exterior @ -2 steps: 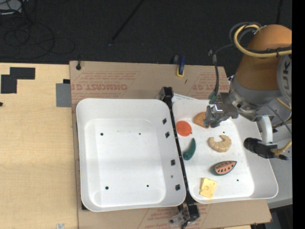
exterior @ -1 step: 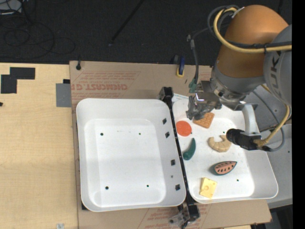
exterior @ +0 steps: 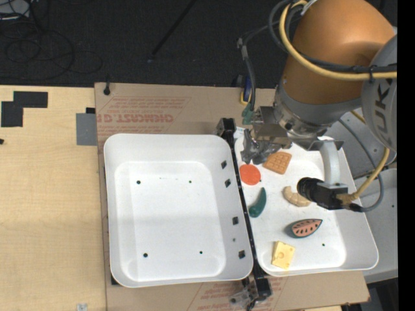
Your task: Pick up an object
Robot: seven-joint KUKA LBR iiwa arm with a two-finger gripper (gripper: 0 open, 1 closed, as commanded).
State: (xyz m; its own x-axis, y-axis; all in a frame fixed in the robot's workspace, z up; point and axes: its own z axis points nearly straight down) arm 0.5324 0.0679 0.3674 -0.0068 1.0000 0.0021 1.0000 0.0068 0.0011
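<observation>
While lowered over right white bin [exterior: 363, 254], gripper [exterior: 254, 153] is positioned above round orange disc [exterior: 250, 173], likely for grasp; finger state cannot be told.

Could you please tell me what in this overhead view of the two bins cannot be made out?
- The gripper: its finger state is too dark and small against the bin divider.
- The far end of the right bin: covered by the arm's orange band.
- The tan piece: partly overlapped by a black fitting, so its full shape is unclear.
</observation>
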